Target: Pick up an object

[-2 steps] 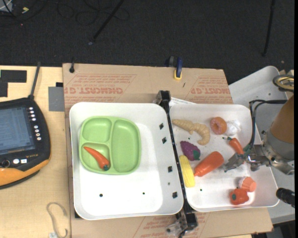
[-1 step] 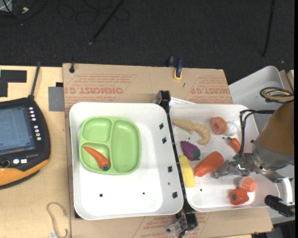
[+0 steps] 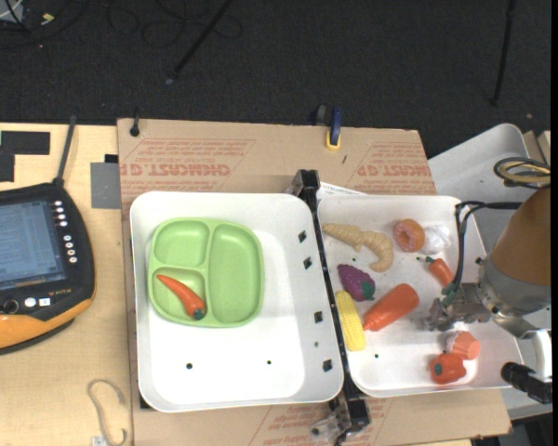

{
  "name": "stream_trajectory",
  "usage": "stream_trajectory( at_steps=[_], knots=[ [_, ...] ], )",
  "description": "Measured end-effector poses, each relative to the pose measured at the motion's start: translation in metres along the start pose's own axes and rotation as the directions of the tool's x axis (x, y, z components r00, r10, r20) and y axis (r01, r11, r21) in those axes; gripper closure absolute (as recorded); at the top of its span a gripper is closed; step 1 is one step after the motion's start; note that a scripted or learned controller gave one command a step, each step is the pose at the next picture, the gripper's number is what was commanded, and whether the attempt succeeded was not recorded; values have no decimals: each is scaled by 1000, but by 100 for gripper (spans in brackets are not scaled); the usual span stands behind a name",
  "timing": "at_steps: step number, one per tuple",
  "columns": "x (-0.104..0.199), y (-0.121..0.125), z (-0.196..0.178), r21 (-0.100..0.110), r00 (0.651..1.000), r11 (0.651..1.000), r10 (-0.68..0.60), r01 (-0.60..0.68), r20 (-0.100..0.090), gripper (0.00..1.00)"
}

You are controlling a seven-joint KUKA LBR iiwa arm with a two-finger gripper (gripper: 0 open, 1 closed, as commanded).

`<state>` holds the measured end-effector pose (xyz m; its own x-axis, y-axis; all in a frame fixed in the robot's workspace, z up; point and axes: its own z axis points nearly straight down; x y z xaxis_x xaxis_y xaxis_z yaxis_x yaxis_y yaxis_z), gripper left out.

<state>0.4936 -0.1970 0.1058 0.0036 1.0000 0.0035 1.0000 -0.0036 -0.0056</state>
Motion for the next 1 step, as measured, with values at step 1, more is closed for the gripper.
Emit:
stream_trajectory(
  at_steps=[1],
  knots=[
    [-8, -9, -47, -3, 1000, 1000, 5, -5, 2, 100]
  ],
)
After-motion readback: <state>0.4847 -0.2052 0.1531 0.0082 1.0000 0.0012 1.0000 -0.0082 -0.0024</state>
